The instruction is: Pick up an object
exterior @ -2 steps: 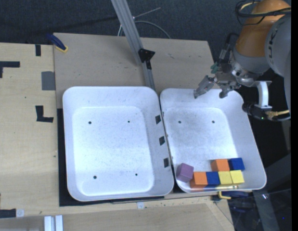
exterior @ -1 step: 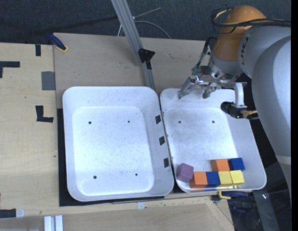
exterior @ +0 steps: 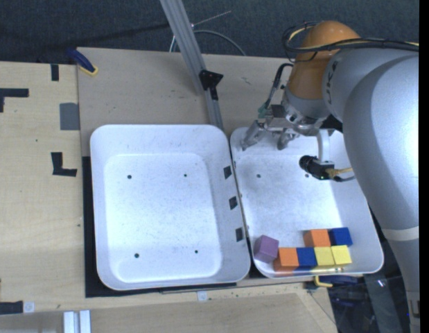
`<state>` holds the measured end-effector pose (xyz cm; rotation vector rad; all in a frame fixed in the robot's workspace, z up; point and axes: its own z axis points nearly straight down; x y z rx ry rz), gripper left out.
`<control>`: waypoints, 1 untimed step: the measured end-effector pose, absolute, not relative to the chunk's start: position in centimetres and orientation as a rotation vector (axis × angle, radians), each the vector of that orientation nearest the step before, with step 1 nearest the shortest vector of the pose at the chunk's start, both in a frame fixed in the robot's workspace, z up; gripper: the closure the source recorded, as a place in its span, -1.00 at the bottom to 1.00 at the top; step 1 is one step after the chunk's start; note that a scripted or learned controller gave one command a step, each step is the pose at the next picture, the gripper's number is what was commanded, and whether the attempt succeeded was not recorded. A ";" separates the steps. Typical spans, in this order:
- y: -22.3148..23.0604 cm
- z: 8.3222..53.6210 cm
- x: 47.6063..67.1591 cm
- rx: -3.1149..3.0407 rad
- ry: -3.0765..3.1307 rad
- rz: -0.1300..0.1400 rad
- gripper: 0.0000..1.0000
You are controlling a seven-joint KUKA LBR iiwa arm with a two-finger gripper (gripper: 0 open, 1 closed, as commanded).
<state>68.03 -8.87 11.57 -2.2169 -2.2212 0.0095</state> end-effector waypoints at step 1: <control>-6.3 19.7 65.4 -2.220 -2.227 -0.006 -1.00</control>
